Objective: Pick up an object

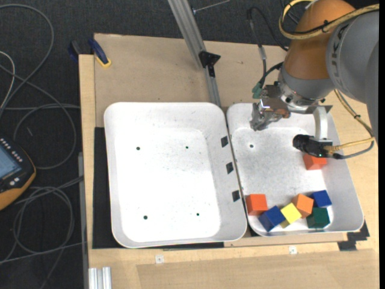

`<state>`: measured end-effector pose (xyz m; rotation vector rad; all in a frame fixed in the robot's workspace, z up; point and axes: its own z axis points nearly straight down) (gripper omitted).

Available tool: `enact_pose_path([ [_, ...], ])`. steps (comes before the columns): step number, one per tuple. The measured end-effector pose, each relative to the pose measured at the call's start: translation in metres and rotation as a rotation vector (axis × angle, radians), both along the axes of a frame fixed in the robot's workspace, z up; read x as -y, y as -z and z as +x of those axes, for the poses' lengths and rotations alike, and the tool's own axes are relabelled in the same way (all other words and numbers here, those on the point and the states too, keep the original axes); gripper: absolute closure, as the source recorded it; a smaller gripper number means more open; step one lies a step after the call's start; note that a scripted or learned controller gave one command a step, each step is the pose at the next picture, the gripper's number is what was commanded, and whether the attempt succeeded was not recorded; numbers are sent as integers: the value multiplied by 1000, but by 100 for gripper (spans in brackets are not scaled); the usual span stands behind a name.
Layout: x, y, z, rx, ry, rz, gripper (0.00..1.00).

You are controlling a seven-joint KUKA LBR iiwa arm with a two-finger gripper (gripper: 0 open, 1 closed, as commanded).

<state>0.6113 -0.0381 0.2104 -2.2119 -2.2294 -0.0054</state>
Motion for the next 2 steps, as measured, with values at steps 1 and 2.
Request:
enact_pose_path([
  [1, -46, -13, 3, 1, 1, -1, 100],
  [2, -104, -12, -3, -3, 1, 0, 100],
])
